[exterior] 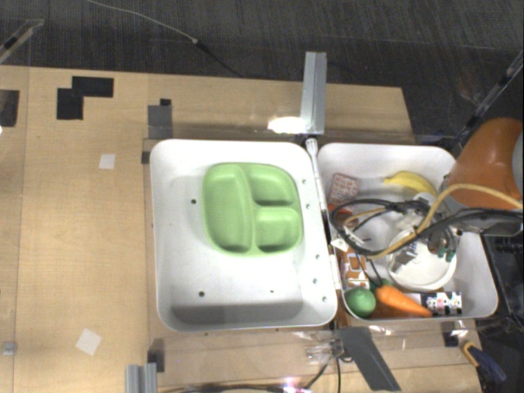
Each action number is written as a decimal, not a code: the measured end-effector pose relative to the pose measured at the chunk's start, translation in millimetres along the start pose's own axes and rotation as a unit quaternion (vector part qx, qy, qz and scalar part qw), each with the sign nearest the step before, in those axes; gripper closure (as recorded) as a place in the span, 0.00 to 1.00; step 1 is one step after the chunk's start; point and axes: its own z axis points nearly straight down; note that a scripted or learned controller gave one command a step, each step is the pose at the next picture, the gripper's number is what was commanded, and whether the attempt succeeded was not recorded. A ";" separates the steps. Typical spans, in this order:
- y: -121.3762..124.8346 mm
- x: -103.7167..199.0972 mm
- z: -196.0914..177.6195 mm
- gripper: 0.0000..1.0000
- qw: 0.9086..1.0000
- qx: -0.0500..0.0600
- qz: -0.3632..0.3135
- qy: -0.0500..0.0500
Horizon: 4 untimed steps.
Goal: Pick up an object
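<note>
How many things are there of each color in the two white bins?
Green: 2, the divided tray and the small round ball
Orange: 1, the carrot
Yellow: 1, the banana
Total: 4 that I can tell apart; a few small items under the gripper and its cables are too hidden to count.

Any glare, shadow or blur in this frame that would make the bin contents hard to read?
Camera view: a bright glare spot on the bench just behind the bins; soft shadow along the left bin near wall; green tray evenly lit and sharp; in the right bin, cables and gripper clutter the middle, so the fingers are unreadable; carrot and banana stay clear.
</note>
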 end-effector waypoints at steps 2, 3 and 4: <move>45.6 34.5 -2.6 0.00 0.983 0.005 0.184 -0.010; 29.2 53.9 -2.1 0.00 0.981 -0.001 0.192 -0.006; 52.7 -28.2 2.4 0.00 0.979 0.000 0.204 0.004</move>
